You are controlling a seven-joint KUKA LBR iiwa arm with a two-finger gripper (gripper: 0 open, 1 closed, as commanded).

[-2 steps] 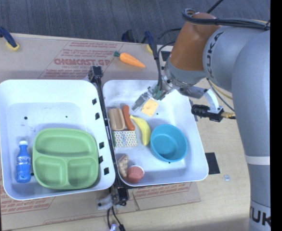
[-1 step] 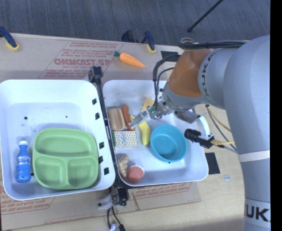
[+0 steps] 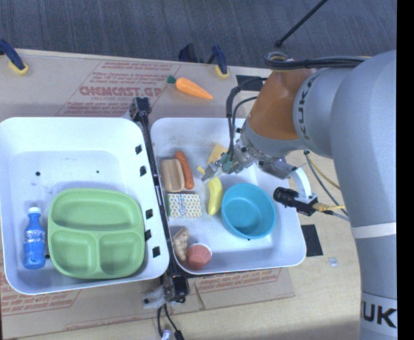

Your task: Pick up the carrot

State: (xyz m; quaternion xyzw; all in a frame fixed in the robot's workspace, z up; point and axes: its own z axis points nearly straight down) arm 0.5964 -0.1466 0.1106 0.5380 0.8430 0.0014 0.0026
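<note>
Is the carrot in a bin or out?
Out. The carrot lies on the cardboard behind the right bin, past its rim.

Pincer (image 3: 217, 167) fingertips too small and cluttered to be read; opening cannot be told. Yellow wedge (image 3: 216, 152) partly covered by pincer at its 4 o'clock side. Arm (image 3: 362, 140) cut off at 3 o'clock edge. Printed lettering on cardboard (image 3: 115, 91) largely illegible.
</note>
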